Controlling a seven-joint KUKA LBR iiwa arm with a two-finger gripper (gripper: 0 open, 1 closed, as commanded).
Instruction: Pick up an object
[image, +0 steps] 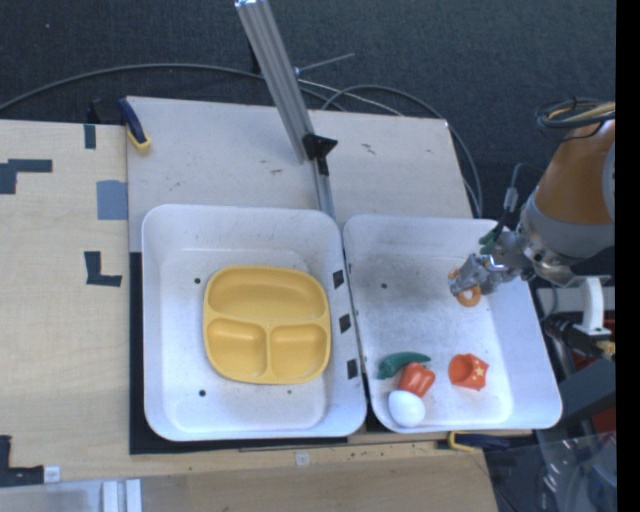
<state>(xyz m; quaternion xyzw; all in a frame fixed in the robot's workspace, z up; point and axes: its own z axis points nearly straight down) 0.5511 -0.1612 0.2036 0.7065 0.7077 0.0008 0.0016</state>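
Over the upper right part of the right bin (520, 330), my gripper (472, 284) hangs at the end of my wrist, reaching in from the right. Between its tips sits a small orange ring-shaped object (467, 294), apparently pinched there, though the view is too coarse for me to make out each finger; the fingers appear closed upon it. Whether the ring rests on the bin floor or clear of it, I cannot tell.

Behind the gripper, my grey wrist joins the orange band (580, 180) of my arm at the right edge of the view.

Lower in the same bin lie four further objects, well apart from the gripper. An orange-red piece with a yellow mark (468, 370) lies toward the lower right. Left of it, a red pepper-shaped item (417, 379) sits with a green item (402, 362) touching its upper left side. A white egg-shaped object (406, 408) lies just below the red one, near the bin's front rim.

Adjacent on the left, the left bin (165, 300) holds a yellow divided tray (267, 324) with three compartments, lying flat near the bin's centre.

Beyond both bins, a grey metal bar (282, 78) slants across the bench (60, 250) from the top of the view toward the seam between them.
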